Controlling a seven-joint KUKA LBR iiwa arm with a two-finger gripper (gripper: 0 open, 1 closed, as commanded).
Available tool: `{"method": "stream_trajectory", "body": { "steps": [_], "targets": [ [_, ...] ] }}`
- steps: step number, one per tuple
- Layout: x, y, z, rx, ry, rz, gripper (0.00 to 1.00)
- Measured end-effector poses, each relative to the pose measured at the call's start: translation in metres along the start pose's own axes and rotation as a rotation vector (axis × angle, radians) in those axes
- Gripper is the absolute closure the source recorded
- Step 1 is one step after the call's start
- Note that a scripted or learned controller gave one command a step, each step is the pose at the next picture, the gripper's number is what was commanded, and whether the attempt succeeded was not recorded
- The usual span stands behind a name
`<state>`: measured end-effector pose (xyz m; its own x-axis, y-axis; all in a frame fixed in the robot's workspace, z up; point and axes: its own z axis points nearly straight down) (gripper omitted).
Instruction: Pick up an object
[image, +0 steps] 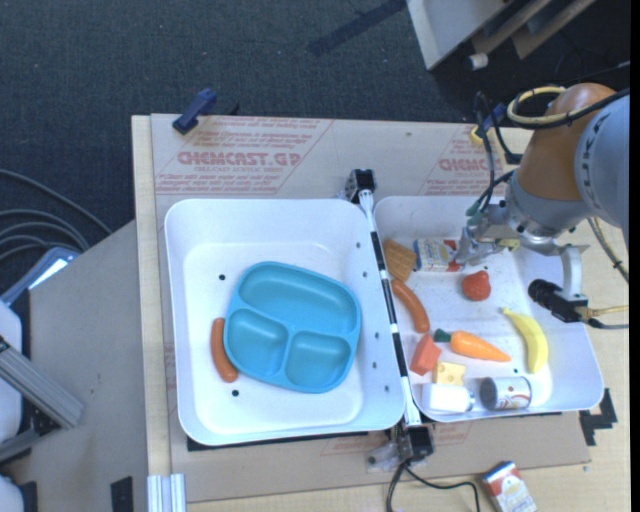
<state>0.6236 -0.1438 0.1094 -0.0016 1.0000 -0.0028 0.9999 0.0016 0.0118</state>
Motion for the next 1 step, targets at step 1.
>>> {"method": "stream_trajectory", "body": {
  "steps": [1],
  "targets": [
    [0.0,-0.0001,0.0002,0.0,0.0,0.0,0.0]
  ]
}}
